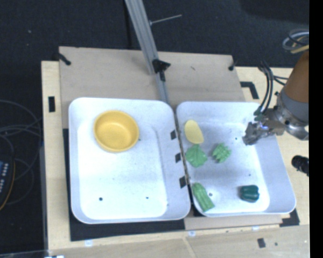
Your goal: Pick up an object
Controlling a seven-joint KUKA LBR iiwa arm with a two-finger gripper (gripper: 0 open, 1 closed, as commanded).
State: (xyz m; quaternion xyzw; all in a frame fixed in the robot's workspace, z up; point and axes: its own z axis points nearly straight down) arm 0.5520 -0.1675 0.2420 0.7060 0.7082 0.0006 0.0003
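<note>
Gripper (251,134) hangs over the right bin (269,165); its grip cannot be told. Below lies a bumpy long green toy (203,196), pointing up-left, beside a smooth dark green lump (249,193).

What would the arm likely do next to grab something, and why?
Probably shift left and lower toward the ridged green piece. The gripper sits over the right bin with nothing in it, and that piece lies nearest, apart from its neighbours.

I get bright, even overhead light; both white bins (124,198) nearly wash out. Shadows are faint. Everything reads slightly soft, and the floor toward nine and twelve o'clock falls dark.
</note>
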